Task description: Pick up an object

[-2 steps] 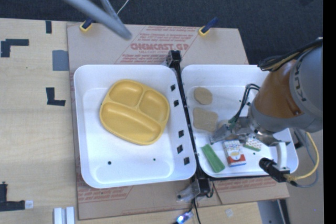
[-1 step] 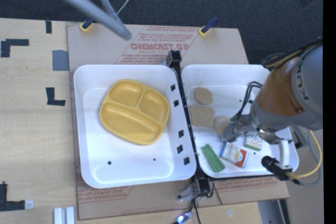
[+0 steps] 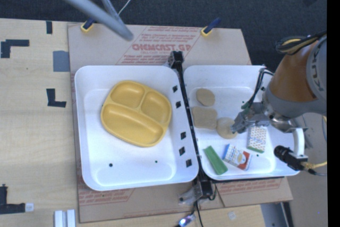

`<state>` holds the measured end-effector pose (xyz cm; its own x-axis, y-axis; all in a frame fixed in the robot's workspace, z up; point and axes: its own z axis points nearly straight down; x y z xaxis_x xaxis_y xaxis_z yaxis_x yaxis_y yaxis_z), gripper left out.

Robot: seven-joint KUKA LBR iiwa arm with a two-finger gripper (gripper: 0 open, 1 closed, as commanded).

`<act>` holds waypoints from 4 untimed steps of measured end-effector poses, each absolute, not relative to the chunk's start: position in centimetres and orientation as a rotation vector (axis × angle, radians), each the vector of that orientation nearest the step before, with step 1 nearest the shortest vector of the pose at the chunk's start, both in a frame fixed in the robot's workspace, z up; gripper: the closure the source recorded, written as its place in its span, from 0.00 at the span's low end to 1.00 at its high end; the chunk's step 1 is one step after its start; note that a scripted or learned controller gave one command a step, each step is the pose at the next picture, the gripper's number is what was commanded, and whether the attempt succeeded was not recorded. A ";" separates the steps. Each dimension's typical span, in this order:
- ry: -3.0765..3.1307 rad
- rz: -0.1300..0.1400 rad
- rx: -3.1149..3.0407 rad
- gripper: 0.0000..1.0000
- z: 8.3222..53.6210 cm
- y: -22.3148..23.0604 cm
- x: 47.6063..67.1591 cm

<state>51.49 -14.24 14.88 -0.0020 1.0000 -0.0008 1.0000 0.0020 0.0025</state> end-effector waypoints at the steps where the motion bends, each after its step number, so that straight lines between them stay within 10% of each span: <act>1: 2.221 0.004 2.216 1.00 21.2 -14.0 51.5; 4: 2.228 0.000 2.216 1.00 24.7 -4.4 52.7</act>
<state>52.70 -4.41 24.69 -0.0056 1.0000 0.0007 1.0000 0.0056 -0.0010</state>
